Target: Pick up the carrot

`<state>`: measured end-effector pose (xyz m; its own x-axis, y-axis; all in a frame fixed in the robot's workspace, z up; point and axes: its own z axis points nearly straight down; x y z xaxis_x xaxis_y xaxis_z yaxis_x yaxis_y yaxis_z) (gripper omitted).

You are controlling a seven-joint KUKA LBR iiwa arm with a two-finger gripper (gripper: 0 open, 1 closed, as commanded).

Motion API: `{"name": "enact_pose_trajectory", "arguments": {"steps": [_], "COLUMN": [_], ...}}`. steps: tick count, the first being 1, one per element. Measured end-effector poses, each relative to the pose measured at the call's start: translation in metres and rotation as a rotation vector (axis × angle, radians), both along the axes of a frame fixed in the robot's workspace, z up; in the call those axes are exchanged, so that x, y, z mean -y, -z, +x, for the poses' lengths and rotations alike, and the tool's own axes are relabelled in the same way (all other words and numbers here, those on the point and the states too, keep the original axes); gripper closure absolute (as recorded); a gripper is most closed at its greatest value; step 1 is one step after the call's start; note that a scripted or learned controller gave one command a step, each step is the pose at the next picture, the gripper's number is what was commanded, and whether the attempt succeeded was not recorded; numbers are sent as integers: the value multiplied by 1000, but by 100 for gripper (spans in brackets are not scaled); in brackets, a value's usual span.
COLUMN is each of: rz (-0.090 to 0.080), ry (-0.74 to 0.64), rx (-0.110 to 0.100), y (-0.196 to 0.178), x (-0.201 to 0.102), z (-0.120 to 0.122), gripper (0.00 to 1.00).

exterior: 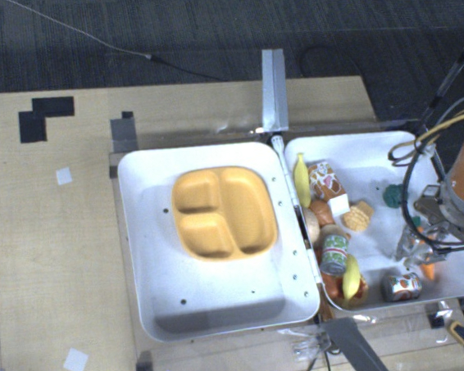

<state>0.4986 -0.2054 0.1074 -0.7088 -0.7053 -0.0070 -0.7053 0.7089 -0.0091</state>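
Honestly, down in the right bin (376, 145), my gripper (416, 253) hangs over the carrot (427, 269) at the near-right corner; whether my fingers are parted, I can't tell. The can (402, 287) beside it could get knocked or grabbed instead.

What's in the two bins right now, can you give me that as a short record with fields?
left bin: yellow divided plate
right bin: banana, snack packet, cracker, can, second banana, tin, teal item, carrot
gripper: low over right bin's near right corner, beside carrot
carrot held: cannot tell
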Motion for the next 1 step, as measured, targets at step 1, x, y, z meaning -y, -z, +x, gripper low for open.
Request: {"name": "enact_pose_trajectory", "arguments": {"steps": [1], "rz": [-3], "ry": [-6], "rx": [4], "y": [-80], "x": [1], "z": [3], "gripper": [100]}}
